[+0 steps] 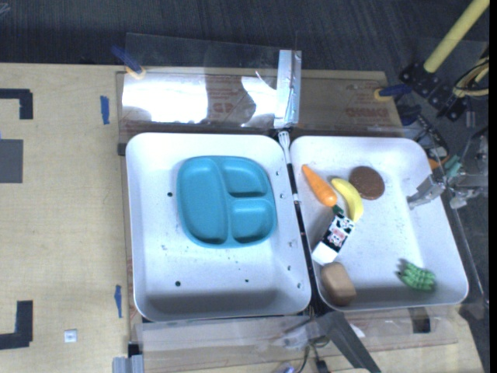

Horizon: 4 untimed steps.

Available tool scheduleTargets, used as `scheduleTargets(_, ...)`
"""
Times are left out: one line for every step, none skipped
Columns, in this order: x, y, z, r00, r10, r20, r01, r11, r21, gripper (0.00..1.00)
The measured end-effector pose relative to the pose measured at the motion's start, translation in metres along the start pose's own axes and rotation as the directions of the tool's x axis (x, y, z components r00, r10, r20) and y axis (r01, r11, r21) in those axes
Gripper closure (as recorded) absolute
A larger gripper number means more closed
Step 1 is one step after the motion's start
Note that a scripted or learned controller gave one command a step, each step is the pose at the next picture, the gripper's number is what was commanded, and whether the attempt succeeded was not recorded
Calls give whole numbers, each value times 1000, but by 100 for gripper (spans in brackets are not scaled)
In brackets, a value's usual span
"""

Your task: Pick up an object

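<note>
From above, we see the right bin (388, 150) holding the pickable lot: a carrot (319, 186) and a banana (349, 197) lying touching near the middle, a brown disc (366, 183) just beside the banana's upper end, a small bottle (334, 238) slanting below them, a tan block (338, 283) at the front left corner, and a green toy (417, 276) well apart at front right; the left bin (147, 208) carries a blue divided tray (227, 200). The gripper (435, 185) sits at the right bin's far edge, over the rim and clear of every item; whether it is wide or narrow we cannot tell (it is small and blurred against the clutter there).

We judge all of these to be light play-food pieces; the carrot and banana look like smooth, stiff plastic, likely slippery and prone to roll, so a hold across the narrow width at mid-length would suit; the disc lies flat and offers little to pinch; the bottle is best taken across its body; the green toy looks knobbly, perhaps soft, stands alone, and seems to us the easiest first try.
</note>
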State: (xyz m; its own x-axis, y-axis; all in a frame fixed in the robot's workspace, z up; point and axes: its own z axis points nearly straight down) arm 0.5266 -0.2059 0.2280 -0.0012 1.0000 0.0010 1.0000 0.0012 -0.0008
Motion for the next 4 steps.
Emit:
scheduleTargets(50,53,67,992,-129,-2,129,992,4,0)
scheduleTargets(67,100,136,970,-242,7,242,970,-11,0)
scheduleTargets(65,103,122,970,-241,14,241,970,-22,100)
scheduleTargets(120,100,40,992,-125,2,125,992,-9,100)
